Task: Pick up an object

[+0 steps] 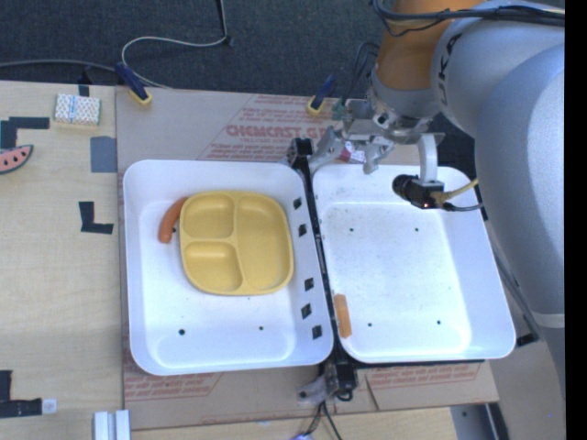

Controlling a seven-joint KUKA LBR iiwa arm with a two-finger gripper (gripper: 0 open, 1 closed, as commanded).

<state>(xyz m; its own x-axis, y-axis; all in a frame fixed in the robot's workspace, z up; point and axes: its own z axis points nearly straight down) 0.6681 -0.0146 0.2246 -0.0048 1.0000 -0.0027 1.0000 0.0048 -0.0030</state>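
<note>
My gripper [359,151] hangs over the far edge of the right bin [477,337], near the divider between the 2 bins; from this slanted view I cannot tell how it is set, and I see nothing carried in it.

The candidates lie elsewhere; a yellow divided plate [237,242] sits flat in the middle of the left bin [147,337], its 3 compartments facing up, and an orange sausage-like piece [169,220] rests just beside the plate's left rim, touching or nearly so; a second small orange piece [341,314] lies in the right bin against its left wall, near the front corner, probably because the sloping side lets loose things settle there.

I judge the pick as not yet begun; the nearest target is the piece in the right bin, though its place hard against the wall leaves little room on that side; the plate is broad and flat, so its rim would be the only purchase.
</note>
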